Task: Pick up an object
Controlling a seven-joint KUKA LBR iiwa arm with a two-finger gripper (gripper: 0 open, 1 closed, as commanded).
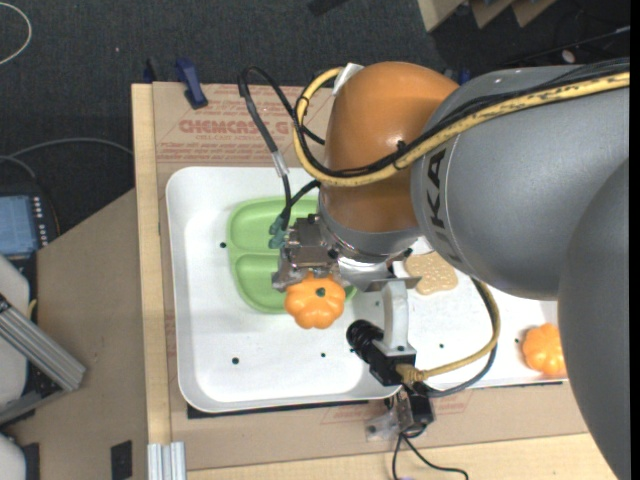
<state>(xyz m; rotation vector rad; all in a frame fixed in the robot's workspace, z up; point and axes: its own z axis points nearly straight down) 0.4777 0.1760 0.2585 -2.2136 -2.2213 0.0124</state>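
An orange toy pumpkin shows in the left bin, at the right edge of a green divided plate. My gripper hangs straight down under the orange wrist band, directly over the pumpkin and the plate's right side. The pumpkin sits right at the gripper's lower end, touching or nearly touching it. The wrist and gripper body hide whether it is gripped or resting on the bin floor.
A second orange pumpkin-like toy lies in the right bin, and a tan biscuit-shaped piece sits near the divider. The large grey arm covers most of the right bin. Cables and a black fitting hang at the front rim.
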